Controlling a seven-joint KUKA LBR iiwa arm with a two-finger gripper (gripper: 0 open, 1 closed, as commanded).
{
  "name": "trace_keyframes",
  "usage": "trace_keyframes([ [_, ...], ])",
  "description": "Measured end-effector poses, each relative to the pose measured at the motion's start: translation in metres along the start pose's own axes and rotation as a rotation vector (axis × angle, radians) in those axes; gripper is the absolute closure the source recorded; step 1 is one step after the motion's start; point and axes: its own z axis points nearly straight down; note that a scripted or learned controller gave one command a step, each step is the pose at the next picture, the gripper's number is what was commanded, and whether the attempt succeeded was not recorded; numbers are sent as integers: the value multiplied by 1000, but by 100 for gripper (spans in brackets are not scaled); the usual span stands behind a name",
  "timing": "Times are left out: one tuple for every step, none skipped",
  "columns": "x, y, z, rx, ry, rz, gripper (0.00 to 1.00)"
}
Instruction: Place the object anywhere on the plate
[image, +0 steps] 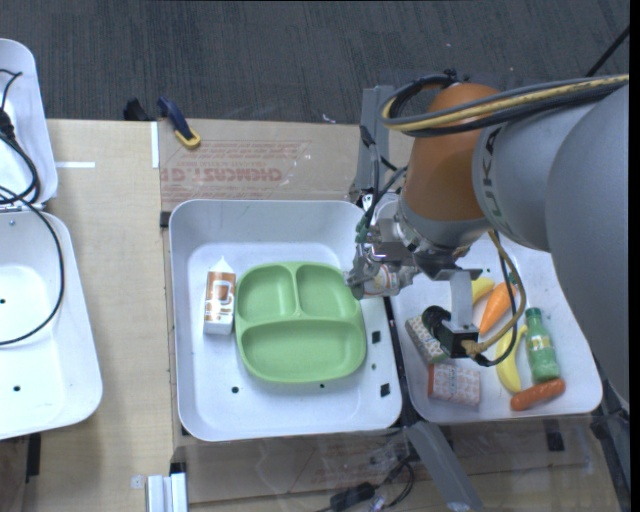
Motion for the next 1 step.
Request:
trace_keyframes([
  [0, 0, 0, 0, 0, 1, 0],
])
